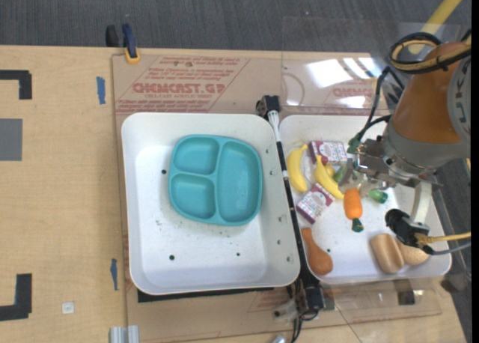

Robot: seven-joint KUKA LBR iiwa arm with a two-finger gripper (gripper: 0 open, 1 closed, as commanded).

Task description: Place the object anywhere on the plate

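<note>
A teal plate [215, 179] with three compartments lies in the left white bin [150, 259]; nothing is on it. My gripper [365, 171] hangs low over the middle of the right bin [434, 263], just above and to the right of an orange carrot [352, 204]. Beside it to the left lie two yellow bananas [297, 168], and a small green piece [376, 196] lies just below it. The wrist hides what is directly under the gripper.
The right bin also holds two snack packets [314, 203], a brown drumstick [317, 253] at the front left and a tan bread roll [393, 252] at the front right. A black divider [281, 162] runs between the bins.
</note>
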